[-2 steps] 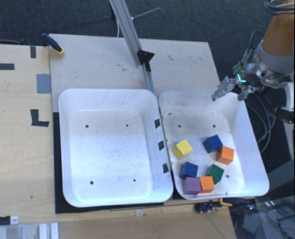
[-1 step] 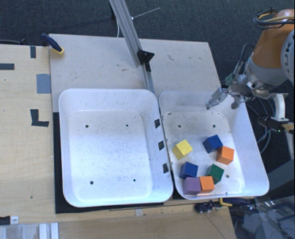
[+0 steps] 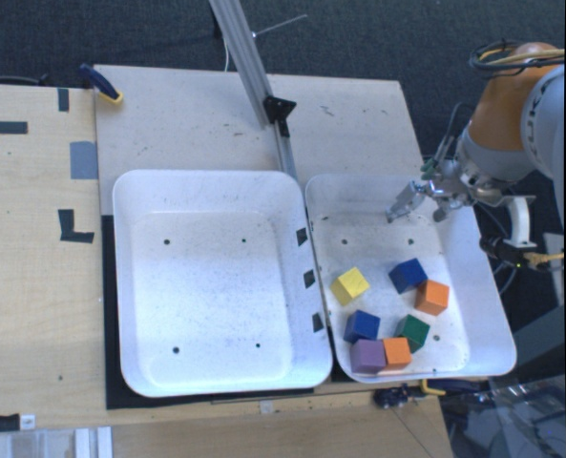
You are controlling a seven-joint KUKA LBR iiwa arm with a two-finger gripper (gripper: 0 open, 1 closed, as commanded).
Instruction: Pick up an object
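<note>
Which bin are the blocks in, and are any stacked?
All in the right bin, clustered toward its near end. None stacked: the yellow block lies apart, while the purple block and an orange block sit side by side.

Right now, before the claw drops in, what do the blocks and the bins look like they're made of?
The blocks, such as the yellow block and the orange block, look like painted wood or hard plastic: flat matte colour, crisp edges; I can't tell which. The right bin and left bin look like moulded white plastic, with rounded rims and a scuffed, speckled surface.
</note>
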